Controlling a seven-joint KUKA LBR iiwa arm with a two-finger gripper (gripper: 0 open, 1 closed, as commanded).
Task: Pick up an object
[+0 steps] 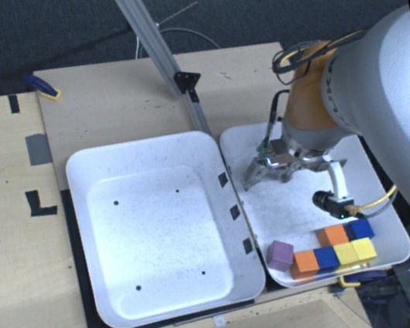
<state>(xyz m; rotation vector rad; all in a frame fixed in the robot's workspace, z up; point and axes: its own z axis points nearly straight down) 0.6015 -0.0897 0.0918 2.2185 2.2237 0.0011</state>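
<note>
The bench [13, 232] is of light wood, with some black marks and a grey patch [38, 148] near its left side. Two white bins stand on it, side by side and touching. The left bin [140, 151] has small dark dots on its floor. The right bin [389, 248] is partly covered. A grey metal pole [154, 39] goes at a slant from the top down to the place where the bins meet, with a black clamp [187, 81] on it. A blue and yellow thing [43, 85] lies at the far left corner. A thin white cable [182, 34] curves behind the pole.
</note>
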